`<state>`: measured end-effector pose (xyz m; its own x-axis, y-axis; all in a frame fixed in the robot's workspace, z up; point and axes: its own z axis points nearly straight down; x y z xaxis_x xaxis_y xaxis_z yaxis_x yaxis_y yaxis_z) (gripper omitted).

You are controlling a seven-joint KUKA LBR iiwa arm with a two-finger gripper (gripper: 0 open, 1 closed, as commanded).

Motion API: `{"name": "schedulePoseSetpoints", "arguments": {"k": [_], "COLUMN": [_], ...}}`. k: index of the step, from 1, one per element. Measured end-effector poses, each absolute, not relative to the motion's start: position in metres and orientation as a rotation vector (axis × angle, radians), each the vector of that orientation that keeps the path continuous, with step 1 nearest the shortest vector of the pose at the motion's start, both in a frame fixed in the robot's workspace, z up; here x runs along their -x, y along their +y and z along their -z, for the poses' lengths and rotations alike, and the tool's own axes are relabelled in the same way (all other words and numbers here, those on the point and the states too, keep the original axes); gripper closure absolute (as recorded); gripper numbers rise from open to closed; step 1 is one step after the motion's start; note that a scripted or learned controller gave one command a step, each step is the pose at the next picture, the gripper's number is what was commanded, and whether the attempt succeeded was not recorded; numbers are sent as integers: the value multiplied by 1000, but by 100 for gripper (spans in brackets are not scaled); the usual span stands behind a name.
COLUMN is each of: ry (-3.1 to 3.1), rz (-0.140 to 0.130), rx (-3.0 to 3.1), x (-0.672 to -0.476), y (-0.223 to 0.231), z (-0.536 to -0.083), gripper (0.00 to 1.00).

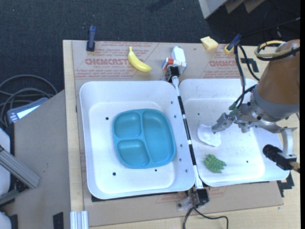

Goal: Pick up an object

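White crumpled object (208, 135) lies in the right bin (248, 168), near its left wall, with the robot's hand (222, 124) just above and to its right, fingertips close to or touching its upper edge. Whether the fingers stand wide or narrow cannot be told from this angle. A small green toy (215, 163) sits below it in the same bin. The left bin (95, 128) holds a blue divided plate (143, 138). A yellow banana (137, 61) rests on the tabletop (76, 80) beyond the bins.

A robotics lab: two shallow white plastic bins (95, 104) on a printed cardboard-topped bench (109, 61), loose grey cables (19, 87) at nine o'clock on dark carpet (71, 8).
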<state>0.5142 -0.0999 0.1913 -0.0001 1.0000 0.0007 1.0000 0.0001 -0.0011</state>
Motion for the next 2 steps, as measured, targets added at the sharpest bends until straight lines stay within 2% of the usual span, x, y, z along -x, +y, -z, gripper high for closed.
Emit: {"name": "schedulePoseSetpoints", "arguments": {"k": [1, 2], "ry": [-2219, -2218], "rz": [-1, -1], "rx": [2221, 2220], "x": [-478, -479], "y": [-92, -92], "z": [-98, -84], "gripper": [0, 0]}}
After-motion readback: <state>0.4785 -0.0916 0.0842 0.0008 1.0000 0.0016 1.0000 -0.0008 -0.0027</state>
